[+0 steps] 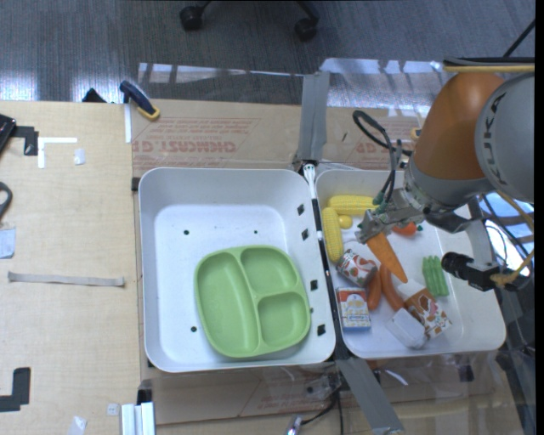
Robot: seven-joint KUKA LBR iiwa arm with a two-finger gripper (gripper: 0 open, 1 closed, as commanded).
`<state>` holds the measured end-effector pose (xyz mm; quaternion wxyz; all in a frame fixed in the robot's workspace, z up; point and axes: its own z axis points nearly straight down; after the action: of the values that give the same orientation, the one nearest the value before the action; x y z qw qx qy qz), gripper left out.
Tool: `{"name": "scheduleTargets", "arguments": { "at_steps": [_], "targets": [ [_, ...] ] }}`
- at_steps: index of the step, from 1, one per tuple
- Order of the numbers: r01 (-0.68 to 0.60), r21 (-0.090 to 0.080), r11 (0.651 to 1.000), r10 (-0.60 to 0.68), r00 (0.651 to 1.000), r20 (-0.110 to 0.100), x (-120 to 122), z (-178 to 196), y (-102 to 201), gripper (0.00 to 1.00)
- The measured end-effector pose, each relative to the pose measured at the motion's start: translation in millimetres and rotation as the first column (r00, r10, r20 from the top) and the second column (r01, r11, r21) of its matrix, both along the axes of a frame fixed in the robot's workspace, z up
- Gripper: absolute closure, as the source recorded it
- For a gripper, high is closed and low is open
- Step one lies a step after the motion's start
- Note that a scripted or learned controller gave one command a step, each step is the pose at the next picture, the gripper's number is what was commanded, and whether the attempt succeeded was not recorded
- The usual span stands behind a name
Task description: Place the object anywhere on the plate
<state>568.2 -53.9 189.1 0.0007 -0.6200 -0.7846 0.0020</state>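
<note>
Several toys crowd the right white bin [489, 331], and that crowding is the risk. Nearest lie a torn white-and-orange wrapper [422, 316] and a small red-and-white carton [354, 307]. Beyond them are orange plastic carrots [385, 255] and yellow corn cobs [333, 233]. The gripper [384, 223] hangs low over the topmost carrot; I cannot tell whether it has hold of anything. A glancing grab could slip or drag a neighbour along. The green three-compartment plate [252, 299] waits in the left bin [161, 255].

Beyond my tabletop's [68, 221] far edge I see grey carpet [255, 42] and an office chair's castors [246, 17]; cardboard [212, 136] lies underneath.
</note>
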Motion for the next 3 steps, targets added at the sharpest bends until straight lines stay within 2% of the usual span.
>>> {"name": "scheduleTargets", "arguments": {
  "at_steps": [1,2,3],
  "targets": [
    [0.249,0.000,0.968,-0.249,0.968,0.000,-42.4,18.3,86.8,1.00],
    [0.249,-0.001,0.968,-0.249,0.968,0.000,-42.4,18.3,86.8,0.00],
    [0.249,-0.001,0.968,-0.249,0.968,0.000,-42.4,18.3,86.8,0.00]
  ]
}}
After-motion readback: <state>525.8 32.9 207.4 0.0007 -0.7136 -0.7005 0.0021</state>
